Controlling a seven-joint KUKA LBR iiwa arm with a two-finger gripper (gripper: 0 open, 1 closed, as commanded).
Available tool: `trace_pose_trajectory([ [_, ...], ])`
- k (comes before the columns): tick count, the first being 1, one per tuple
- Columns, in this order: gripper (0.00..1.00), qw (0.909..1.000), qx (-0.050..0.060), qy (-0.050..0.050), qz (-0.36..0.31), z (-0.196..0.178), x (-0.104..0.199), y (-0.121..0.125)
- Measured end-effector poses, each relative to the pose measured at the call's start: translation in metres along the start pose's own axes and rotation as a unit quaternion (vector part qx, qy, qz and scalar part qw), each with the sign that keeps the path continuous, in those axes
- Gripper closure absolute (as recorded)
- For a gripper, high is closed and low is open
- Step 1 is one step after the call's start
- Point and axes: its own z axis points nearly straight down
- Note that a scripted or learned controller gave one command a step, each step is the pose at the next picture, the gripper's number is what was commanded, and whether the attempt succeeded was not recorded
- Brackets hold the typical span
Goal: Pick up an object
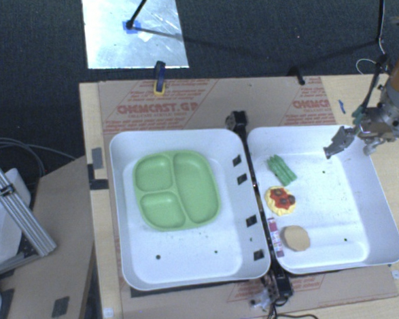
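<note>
You have two shallow white plastic bins side by side on a cardboard-covered bench [202,97], and the grey arm reaches in from the right edge of the view. Its two-finger gripper [351,140] hangs over the far right part of the right-hand white bin [366,205], near that bin's far edge and well apart from everything lying in it. One dark finger [335,146] points down and to the left, a second shows beside it toward the right, and there is open space between them — the hand is released, with nothing in its grasp. The things you could pick all lie along the left side of that right bin, close to the divide between the two bins: a small green ridged piece [280,169] sits farthest from you, tilted on a diagonal; just nearer, a little yellow slice with red topping [280,201] rests against the left wall; nearest of the three, a round tan disc like a biscuit [295,238] sits toward the bin's near left corner. The three are close to one another in a loose column but apart, not touching. The left-hand white bin [135,262] holds a pale green divided plate with three compartments [176,190], lying flat at its middle. Beyond the bench's far edge, on the dark floor, you can see a shiny silver sheet [109,32].
</note>
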Motion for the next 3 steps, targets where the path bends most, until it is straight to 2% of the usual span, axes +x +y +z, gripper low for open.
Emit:
trace_pose_trajectory([
  [1, 0.0, 1.0, 0.002, 0.001, -0.003, 0.094, 0.028, 0.046],
  [2, 0.0, 1.0, -0.002, 0.001, 0.0, 0.18, 0.029, 0.053],
  [3, 1.0, 1.0, -0.007, 0.0, -0.001, 0.163, 0.028, 0.057],
])
